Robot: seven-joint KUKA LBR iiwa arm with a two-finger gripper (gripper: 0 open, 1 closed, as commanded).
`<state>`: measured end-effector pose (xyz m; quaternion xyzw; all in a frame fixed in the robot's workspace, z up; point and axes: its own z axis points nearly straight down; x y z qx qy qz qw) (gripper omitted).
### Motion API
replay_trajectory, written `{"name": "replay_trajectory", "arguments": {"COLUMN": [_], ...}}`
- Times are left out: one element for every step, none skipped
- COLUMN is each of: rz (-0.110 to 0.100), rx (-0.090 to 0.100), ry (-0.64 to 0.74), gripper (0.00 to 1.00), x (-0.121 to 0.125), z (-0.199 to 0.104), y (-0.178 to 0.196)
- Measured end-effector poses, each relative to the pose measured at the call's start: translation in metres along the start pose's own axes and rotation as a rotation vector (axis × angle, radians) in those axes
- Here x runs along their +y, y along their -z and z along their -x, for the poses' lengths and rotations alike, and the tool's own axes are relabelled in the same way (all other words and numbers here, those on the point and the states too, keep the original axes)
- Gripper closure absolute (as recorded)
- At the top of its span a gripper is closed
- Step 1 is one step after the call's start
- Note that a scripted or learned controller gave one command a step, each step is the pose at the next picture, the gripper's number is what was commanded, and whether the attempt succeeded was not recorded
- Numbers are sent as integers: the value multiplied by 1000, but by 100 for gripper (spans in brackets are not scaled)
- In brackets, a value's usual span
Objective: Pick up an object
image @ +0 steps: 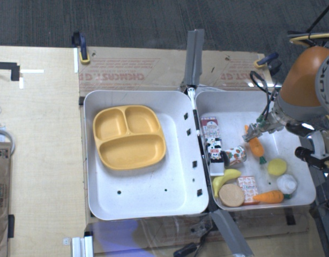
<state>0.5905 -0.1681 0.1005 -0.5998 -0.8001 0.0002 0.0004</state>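
Observation:
The right bin [293, 126] holds several toy foods. A small orange carrot [256, 147] lies near its middle, and my gripper [254, 134] hangs low right over that carrot's upper end, reaching in from the right. Nearby lie a yellow lemon [277, 166], a white ball [286, 184], a longer carrot [269, 197], a red cracker packet [247, 187], a round brown cookie [231, 195] and a banana [225, 176]. Along the bin's left side are a red-and-white box [210, 126], a cow-patterned carton [214, 146] and a speckled can [237, 154].
The left bin [175, 186] holds a yellow divided plate [129, 137]. A grey divider post [194, 58] rises between the bins at the back. The arm's orange band [306, 76] looms over the right bin's far right corner.

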Motion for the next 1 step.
{"name": "replay_trajectory", "arguments": {"rz": [0], "rx": [-1], "ry": [-236], "gripper": [100], "x": [0], "z": [-90], "y": [122]}}
